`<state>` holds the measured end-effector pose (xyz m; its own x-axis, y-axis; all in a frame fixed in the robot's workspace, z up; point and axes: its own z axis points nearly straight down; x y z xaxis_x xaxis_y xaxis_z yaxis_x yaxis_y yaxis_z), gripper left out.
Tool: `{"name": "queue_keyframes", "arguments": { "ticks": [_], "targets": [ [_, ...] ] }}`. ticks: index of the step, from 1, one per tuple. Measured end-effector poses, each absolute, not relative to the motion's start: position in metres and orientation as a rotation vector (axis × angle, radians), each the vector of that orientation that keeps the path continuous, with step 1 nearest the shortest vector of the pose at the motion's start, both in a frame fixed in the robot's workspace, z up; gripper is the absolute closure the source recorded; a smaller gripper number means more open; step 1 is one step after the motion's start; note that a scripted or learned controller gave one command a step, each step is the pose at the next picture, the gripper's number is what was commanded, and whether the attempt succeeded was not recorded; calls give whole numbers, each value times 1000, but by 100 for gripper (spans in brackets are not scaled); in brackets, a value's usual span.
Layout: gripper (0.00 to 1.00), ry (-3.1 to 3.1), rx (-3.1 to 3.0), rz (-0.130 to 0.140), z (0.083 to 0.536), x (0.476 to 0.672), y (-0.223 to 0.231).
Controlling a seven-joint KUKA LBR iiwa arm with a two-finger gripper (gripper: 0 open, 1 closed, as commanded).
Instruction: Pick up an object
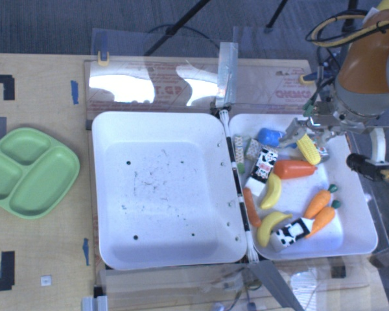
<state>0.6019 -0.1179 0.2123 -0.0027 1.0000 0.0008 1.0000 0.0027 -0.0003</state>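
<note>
Camera view from above takes in both white bins on the bench; the left bin [162, 186] has only scuffs and small dark specks on its floor, while the right bin [360, 229] is crowded with toys. The arm [366, 63] comes in from the right, its orange band above the wrist, and the gripper [309, 137] hangs over the far part of the right bin; its fingers look spread a little, one beside the blue piece [270, 137], the other just above the corn cob [308, 149]; nothing is between them. Below the corn lies an orange pepper [294, 169], and beside it a black-and-white carton [264, 164]; two bananas [271, 192] curve nearer the middle wall; two carrots [319, 203] lie side by side toward the right; a second cow-patterned carton [293, 232] rests at the near edge. A green divided plate [29, 172] sits on the wooden bench, well apart to the left.
</note>
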Motion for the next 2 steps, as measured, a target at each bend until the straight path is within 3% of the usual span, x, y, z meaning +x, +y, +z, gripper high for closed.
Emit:
{"name": "queue_keyframes", "arguments": {
  "ticks": [1, 2],
  "targets": [
    [0, -2448, -1968, -1, 175, 497, -148],
    [0, -2433, -1990, -2, 94, 482, -182]
  ]
}}
